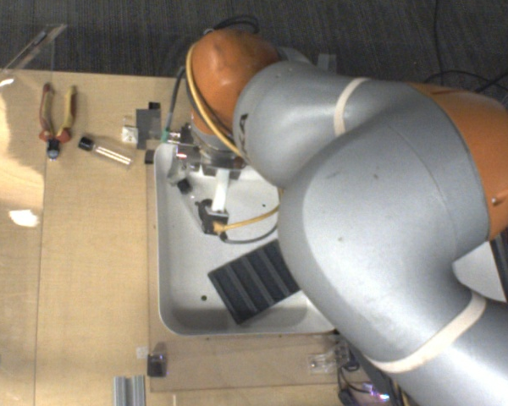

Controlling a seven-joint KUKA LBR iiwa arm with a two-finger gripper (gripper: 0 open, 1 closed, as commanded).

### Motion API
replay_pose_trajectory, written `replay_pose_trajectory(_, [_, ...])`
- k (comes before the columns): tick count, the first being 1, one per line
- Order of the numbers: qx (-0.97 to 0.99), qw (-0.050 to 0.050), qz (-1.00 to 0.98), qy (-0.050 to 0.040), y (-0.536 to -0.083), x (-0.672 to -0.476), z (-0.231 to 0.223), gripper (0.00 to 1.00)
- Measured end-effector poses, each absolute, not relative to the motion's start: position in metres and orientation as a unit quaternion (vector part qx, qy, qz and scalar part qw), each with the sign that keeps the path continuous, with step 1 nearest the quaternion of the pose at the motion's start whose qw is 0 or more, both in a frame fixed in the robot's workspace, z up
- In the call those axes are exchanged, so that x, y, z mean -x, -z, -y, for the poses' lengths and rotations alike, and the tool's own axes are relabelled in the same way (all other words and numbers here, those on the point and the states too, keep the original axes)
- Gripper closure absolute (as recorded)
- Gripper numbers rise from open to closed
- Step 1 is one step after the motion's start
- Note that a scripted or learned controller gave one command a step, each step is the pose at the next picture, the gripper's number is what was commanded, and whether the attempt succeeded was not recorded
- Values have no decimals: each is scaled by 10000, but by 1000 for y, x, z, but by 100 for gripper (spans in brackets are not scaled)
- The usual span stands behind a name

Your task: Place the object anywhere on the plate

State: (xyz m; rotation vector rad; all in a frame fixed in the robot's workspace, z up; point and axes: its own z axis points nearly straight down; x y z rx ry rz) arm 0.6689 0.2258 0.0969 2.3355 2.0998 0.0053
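Object: a black ribbed block point(252, 282), lying flat and skewed on the floor of the white bin point(173, 307), toward its near end, with its right edge tucked under the arm point(381, 218). That is probably the piece in play, though the big grey arm covers much of the bin. The gripper point(193, 164) sits at the bin's far left corner, well apart from the block. Open or closed, I cannot tell. On the bench point(85, 269) to the left are red-handled pliers point(57, 115) and a small clear tube point(107, 150).
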Motion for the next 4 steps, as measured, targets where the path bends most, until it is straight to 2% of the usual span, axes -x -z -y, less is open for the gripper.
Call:
replay_pose_trajectory(1, [-8673, -10, -4977, 26, -87, -668, -235, 0])
replay_pose_trajectory(2, [-8656, 13, -5008, -15, -101, -669, -236, 100])
replay_pose_trajectory(3, [-7472, 5, -6646, -24, -168, -669, -236, 100])
replay_pose_trajectory(4, [-7598, 0, -6501, -24, -96, -636, -236, 100])
